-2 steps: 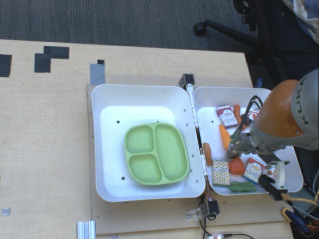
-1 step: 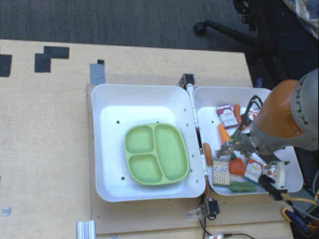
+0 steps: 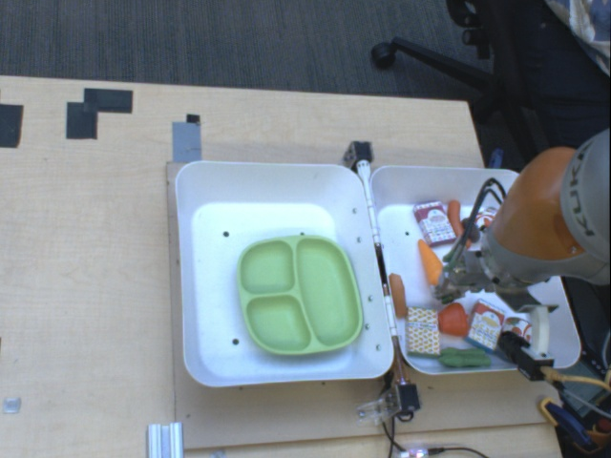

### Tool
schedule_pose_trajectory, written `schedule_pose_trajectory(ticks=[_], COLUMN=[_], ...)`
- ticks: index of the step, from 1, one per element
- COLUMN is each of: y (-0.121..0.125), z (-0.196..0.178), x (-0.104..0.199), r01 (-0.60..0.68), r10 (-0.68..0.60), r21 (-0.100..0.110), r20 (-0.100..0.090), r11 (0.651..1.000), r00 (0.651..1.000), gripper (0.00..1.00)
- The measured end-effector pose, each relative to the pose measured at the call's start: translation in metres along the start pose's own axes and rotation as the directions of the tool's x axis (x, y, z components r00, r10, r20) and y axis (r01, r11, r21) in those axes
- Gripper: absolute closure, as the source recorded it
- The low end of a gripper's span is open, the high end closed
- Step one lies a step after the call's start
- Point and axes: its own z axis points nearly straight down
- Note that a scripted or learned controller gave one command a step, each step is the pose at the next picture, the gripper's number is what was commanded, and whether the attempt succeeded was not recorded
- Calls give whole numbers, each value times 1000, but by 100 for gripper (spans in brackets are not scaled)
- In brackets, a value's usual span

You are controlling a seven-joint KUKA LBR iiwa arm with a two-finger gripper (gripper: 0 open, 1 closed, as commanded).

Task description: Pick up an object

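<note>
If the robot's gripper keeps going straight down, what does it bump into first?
Probably the red toy in the right bin, just under the gripper. The carrot lies close beside it, and depth is hard to judge.

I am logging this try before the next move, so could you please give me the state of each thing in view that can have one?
Green divided plate: upright in the left bin, compartments bare.
Small red-and-white carton: lying flat in the right bin.
Carrot: lying loose beside the gripper.
Green pod: lying at the right bin's near wall.
Gripper: lowered among the right bin's items, grip unclear.
</note>
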Motion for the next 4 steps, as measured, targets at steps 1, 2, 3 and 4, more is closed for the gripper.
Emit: schedule_pose_trajectory(ticks=[1, 2, 3, 4], y=[0, 1, 1, 3], z=[0, -10, -10, -20], x=[0, 1, 1, 2], r01=[0, 2, 2, 4], r10=[0, -2, -2, -4], r21=[0, -3, -3, -6], r20=[0, 0, -1, -1], r11=[1000, 1000, 1000, 1000], r00=[1000, 1000, 1000, 1000], gripper=[0, 100, 0, 100])
